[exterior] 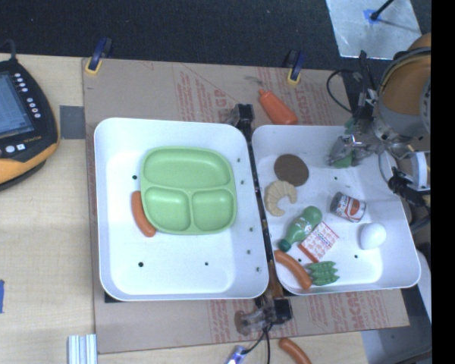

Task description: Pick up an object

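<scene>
Gripper (pixel 343 152) low over upper right corner of right bin (pixel 394 279), arm entering from right edge. Jaw state: cannot tell — tips too small and cluttered against wiring; nothing visibly held.

Candidates in right bin: brown round disc (pixel 291 168) near top centre; croissant-shaped piece (pixel 280 196) just below it, touching or nearly so; green bottle (pixel 301 227) tilted, lying against red-and-white packet (pixel 319 240); small can (pixel 348 206) on its side, apart from the others; white egg (pixel 372 235) near right wall; hot dog (pixel 293 270) and green pea pods (pixel 321 272) together at front wall. Left bin (pixel 114 203) holds green divided plate (pixel 189 189) with an orange sausage (pixel 143 214) alongside its left edge.

Judgement: approach phase, no target committed. Nearest items: disc and can. Can preferred — isolated, clear on both sides; close across the round body, not the ends. Disc flat, likely poor purchase. Avoid bottle/packet pair: risk of pinching both. Egg likely to roll out of a pinch. Descend vertically, centre before closing, check for item between tips after lift.
</scene>
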`<control>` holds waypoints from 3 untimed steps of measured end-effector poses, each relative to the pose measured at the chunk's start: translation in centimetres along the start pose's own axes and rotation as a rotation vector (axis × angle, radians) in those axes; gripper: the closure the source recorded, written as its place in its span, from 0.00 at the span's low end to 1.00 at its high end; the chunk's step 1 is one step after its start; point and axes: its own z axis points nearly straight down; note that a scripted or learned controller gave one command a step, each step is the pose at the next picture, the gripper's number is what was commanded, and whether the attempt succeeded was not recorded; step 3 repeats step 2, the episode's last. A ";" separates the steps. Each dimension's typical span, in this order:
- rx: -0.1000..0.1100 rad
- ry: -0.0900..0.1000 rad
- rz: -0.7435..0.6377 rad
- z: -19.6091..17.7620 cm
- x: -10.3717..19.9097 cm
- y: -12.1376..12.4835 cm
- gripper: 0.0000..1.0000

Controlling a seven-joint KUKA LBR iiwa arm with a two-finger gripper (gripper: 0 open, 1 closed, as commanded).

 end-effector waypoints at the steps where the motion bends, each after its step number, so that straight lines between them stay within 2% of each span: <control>1: -0.002 0.000 0.004 -5.1 5.4 0.0 1.00; 2: -0.002 0.000 0.001 -9.0 14.5 0.1 1.00; 3: -0.002 0.000 0.001 -9.0 14.5 0.1 1.00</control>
